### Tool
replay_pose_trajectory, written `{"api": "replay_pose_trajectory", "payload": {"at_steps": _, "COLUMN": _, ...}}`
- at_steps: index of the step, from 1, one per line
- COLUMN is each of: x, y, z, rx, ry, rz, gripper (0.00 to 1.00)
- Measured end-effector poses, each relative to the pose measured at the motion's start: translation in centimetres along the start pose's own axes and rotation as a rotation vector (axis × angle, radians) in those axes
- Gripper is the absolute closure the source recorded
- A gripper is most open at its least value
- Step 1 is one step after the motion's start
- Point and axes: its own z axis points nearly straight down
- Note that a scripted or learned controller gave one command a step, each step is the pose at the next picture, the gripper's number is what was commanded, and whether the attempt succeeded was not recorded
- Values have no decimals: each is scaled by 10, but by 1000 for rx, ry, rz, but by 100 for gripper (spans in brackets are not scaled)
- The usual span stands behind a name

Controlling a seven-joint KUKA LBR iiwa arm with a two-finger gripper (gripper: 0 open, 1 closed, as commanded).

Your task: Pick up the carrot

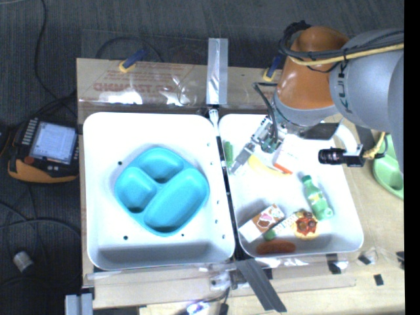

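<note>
The gripper (252,151) hangs in the right bin (348,238); I cannot tell its state; the carrot (283,169) lies just beside it

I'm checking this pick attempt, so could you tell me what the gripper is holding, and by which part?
It cannot be told. The gripper hangs over the right bin, close to the carrot, but nothing is plainly seen between its fingers.

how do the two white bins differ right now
The left bin holds one thing, a blue divided tray that takes up its middle. The right bin holds several small things scattered about, among them a green bottle, a carrot and small food boxes. The end effector reaches into the right bin, not the left. Both bins are shallow, white and sit side by side.
</note>
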Motion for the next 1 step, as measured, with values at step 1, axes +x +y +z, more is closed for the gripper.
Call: {"api": "replay_pose_trajectory", "payload": {"at_steps": 1, "x": -43, "y": 29, "z": 0, "rx": 2, "ry": -3, "rz": -63, "gripper": 0}}
